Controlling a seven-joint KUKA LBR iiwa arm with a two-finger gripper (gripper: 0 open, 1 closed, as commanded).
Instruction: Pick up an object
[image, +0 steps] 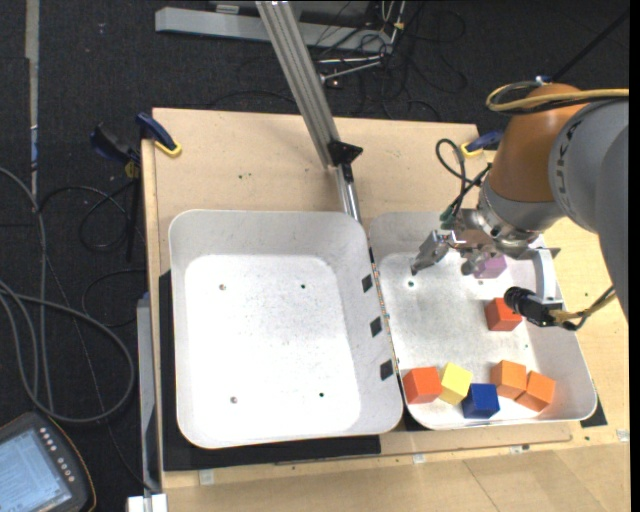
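Here the pincer (455, 255) is hovering in the right bin (430, 310), fingers apart, nothing between them. A purple block (491, 267) is sitting just beside it, likely the target; other blocks (480, 385) are crowding the near wall.

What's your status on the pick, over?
Gripper over right bin, far end. Purple block beside it, grasp unconfirmed. Six blocks along the near and right sides, path clear.

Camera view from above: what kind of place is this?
Probably a robotics lab test bench: a grey and orange arm reaches over two white bins, coloured blocks lie in one, and cables trail across the floor.
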